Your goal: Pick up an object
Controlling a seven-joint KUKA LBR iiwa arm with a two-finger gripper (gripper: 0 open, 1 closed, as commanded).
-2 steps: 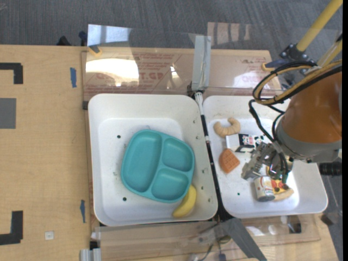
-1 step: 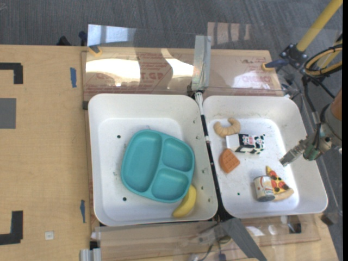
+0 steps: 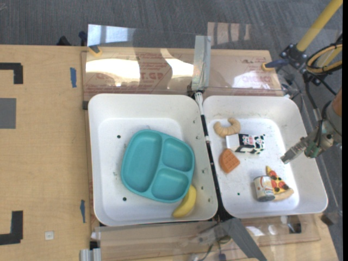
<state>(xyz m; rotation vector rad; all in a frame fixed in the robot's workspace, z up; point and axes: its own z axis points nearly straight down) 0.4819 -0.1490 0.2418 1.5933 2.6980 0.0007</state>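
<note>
the bench (image 3: 38, 145) carries two white bins side by side. the left bin (image 3: 103, 118) holds a teal divided plate (image 3: 157, 165) with three compartments, and a banana (image 3: 186, 203) lies just beside the plate's near right corner, against the bin's near wall.

the right bin (image 3: 310, 194) holds five smaller items. at its near right, a slice of toy pizza (image 3: 280, 184) lies touching a small tin can (image 3: 263, 189) on its side. a black-and-white cow-patterned box (image 3: 250, 142) sits near the middle, a waffle-like orange piece (image 3: 229, 160) just near and left of it, and a croissant (image 3: 227, 126) just beyond it toward the far wall.

my gripper (image 3: 287, 156) sits over the right side of the right bin, pointing left. nothing is between its tips; whether they are spread or pressed together i cannot tell. the pizza and can lie close on its near side, the cow box to its left, none touching it.
</note>
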